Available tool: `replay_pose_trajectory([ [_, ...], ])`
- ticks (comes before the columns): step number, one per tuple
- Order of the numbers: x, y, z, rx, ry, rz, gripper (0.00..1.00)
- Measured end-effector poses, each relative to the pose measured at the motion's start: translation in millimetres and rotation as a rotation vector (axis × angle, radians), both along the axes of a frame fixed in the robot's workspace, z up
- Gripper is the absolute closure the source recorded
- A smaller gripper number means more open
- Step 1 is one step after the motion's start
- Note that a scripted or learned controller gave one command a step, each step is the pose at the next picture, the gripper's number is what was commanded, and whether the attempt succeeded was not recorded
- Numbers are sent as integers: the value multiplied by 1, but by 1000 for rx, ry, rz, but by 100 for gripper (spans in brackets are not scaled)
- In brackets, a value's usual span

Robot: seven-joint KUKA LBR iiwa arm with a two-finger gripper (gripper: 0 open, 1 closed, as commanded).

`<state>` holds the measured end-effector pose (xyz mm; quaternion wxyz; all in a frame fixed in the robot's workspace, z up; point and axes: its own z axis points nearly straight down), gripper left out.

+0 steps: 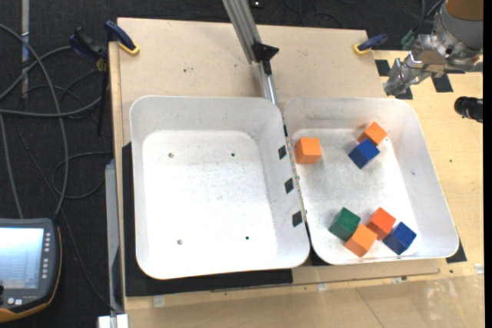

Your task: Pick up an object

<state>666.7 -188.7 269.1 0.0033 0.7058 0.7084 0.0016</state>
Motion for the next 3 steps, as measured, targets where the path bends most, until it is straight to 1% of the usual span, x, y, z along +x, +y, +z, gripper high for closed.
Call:
replay_pose_trajectory([
  [1,-23,51,-15,4,9,3,100],
  [2,-36,94,-14,4,8,3,100],
  [3,-55,140,-9,4,8,4,100],
])
